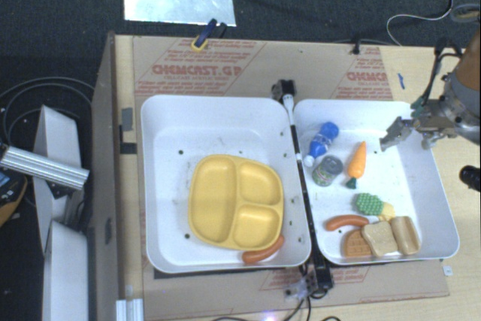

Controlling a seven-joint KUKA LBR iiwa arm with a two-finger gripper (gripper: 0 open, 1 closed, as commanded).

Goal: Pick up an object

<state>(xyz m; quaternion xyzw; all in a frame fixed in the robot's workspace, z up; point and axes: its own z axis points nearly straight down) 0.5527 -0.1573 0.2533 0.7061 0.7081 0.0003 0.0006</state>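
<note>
The right bin [428, 184] holds a blue bottle [323, 139], a small grey can [327, 171], an orange carrot [357, 160], a green toy corn [370, 204], a sausage [346, 222] and pieces of toy bread [391, 237]. My gripper [402, 133] hangs over the bin's far right part, right of the carrot and apart from it. Its fingers [392, 139] stand spread and nothing sits between them.
The left bin [165, 124] bears a yellow divided plate [233, 201] with a second sausage [263, 253] at its near edge. A clamp [285, 92] sits where the bins meet. Cables and metal parts lie left of the bench.
</note>
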